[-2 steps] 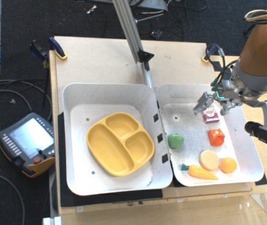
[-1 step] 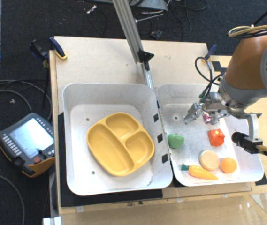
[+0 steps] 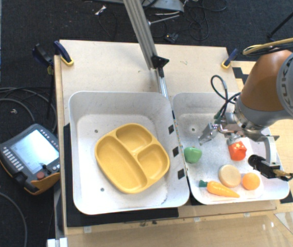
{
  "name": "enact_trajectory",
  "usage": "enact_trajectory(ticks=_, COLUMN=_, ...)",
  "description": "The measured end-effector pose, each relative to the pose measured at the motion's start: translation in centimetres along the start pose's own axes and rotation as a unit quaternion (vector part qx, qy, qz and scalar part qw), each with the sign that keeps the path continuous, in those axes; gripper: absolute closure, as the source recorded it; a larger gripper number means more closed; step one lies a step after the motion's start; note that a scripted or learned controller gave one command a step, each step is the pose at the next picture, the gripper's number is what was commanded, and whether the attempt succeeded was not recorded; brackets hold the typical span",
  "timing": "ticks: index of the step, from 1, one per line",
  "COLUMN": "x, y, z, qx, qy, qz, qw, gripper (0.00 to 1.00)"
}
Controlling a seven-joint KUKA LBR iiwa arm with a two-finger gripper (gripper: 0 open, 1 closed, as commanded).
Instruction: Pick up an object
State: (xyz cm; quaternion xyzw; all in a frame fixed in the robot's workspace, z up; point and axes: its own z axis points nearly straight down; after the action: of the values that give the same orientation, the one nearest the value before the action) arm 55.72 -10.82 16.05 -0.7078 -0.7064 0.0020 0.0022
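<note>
My gripper (image 3: 214,132) hangs over the right bin (image 3: 185,107), near its middle, on the grey arm with the orange band that reaches in from the right. A green object (image 3: 192,154) lies just below and to the left of it. A red object (image 3: 237,150) lies just below and to the right, close to the wrist. Along the bin's front lie a beige round piece (image 3: 229,175), an orange ball (image 3: 251,181) and a carrot (image 3: 222,189). I see nothing held in the gripper.
The left bin (image 3: 84,112) holds a yellow divided plate (image 3: 132,157). A slanted metal pole (image 3: 145,35) comes down to the wall between the bins. A black cable loops beside the wrist. A teach pendant (image 3: 29,158) lies off the bench to the left.
</note>
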Motion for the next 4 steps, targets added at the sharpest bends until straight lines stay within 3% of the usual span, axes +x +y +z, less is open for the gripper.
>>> enact_trajectory(ticks=1, x=0.0, y=0.0, z=4.3, qx=-0.001, qy=0.000, qz=0.000, qw=1.0000, gripper=0.00)
enact_trajectory(ticks=2, x=0.0, y=0.1, z=3.1, qx=-0.003, qy=0.000, qz=0.000, qw=1.0000, gripper=1.00)
enact_trajectory(ticks=4, x=0.3, y=-0.2, z=-7.1, qx=-0.006, qy=-0.001, qz=-0.003, qw=1.0000, gripper=1.00)
